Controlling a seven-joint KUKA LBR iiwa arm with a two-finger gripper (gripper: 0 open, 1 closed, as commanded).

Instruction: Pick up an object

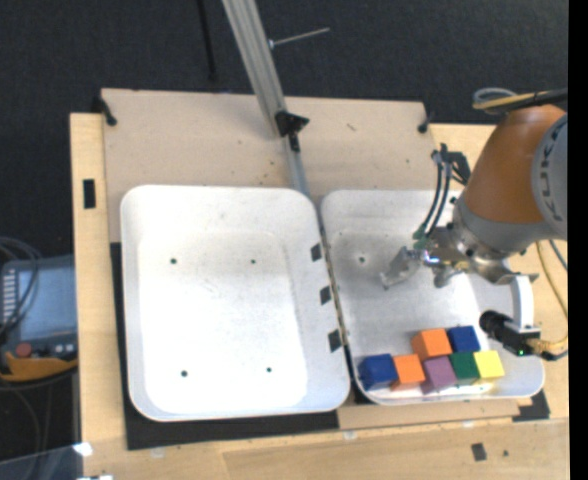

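Left bin [224, 298] sits on the tabletop [224, 138], holding no objects. Right bin [374, 228] holds a cluster of blocks along its near edge: blue block [377, 370], orange [409, 369], purple [440, 373], green [465, 365], yellow [489, 364], with a second orange [434, 342] and blue [463, 338] behind. Jaws [402, 266] hover above bare bin floor, well apart from the cluster; opening cannot be told, nothing visibly held. Judgement: target the isolated blue block at the left end, descend vertically, avoid wedging against neighbours.

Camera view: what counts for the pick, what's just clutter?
For the pick:
- gripper
- coloured blocks
- right bin

Lying about:
- left bin
- handheld controller
- metal pole
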